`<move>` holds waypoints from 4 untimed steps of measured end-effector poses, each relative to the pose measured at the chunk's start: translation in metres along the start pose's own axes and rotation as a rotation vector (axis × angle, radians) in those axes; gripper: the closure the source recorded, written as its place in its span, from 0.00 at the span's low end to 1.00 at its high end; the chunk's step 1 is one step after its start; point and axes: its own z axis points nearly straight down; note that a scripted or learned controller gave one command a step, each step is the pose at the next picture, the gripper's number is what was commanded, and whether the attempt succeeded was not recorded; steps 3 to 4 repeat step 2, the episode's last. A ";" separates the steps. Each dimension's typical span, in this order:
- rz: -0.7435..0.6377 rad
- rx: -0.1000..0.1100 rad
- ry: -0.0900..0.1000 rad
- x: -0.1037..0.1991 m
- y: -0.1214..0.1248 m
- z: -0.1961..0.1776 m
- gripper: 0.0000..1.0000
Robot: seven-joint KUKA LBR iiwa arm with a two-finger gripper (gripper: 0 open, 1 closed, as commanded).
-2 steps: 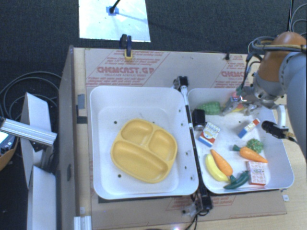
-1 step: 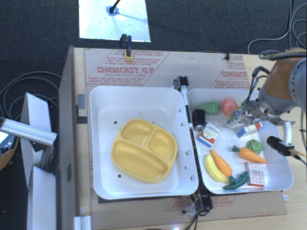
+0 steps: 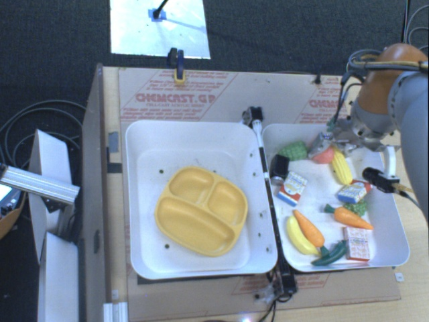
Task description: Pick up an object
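Camera view looks down on two shallow white bins side by side on a cardboard-covered bench [image 3: 201, 89]. Left bin [image 3: 144, 180] holds a yellow divided tray [image 3: 201, 210], lying flat near its middle. Right bin [image 3: 395, 237] is crowded with small toys: a green block [image 3: 293, 151] by the far left corner, a black piece [image 3: 279, 166] just beside it, a small red, white and blue carton [image 3: 291, 188], a yellow banana [image 3: 299, 235] touching an orange carrot [image 3: 308, 227] that lies across it, a dark green pepper [image 3: 330, 254] at the near rim, a red-printed packet [image 3: 356, 243], a second carrot [image 3: 352, 217] with green leaves, a small blue and white box [image 3: 352, 193], a yellow corn cob [image 3: 342, 167] and a reddish-orange piece [image 3: 323, 155] touching the corn's far end. Any of these could be the object to pick up; all rest on the bin floor.

Dark carpet surrounds the bench, with a pale sheet [image 3: 159, 17] on it at the top, cables at left and a metal rail [image 3: 40, 185].

Grey arm [image 3: 405, 99] with its orange band enters from the right and bends down over the far right corner of the right bin. Its gripper [image 3: 326, 141] sits low, just above the reddish-orange piece and the corn's tip; whether its fingers are spread or closed cannot be made out, and nothing is visibly between them.
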 end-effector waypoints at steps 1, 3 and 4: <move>-0.001 -0.007 -0.003 -0.001 0.000 -0.012 1.00; -0.005 -0.011 0.001 0.082 0.005 -0.069 1.00; -0.005 -0.011 0.001 0.082 0.005 -0.069 1.00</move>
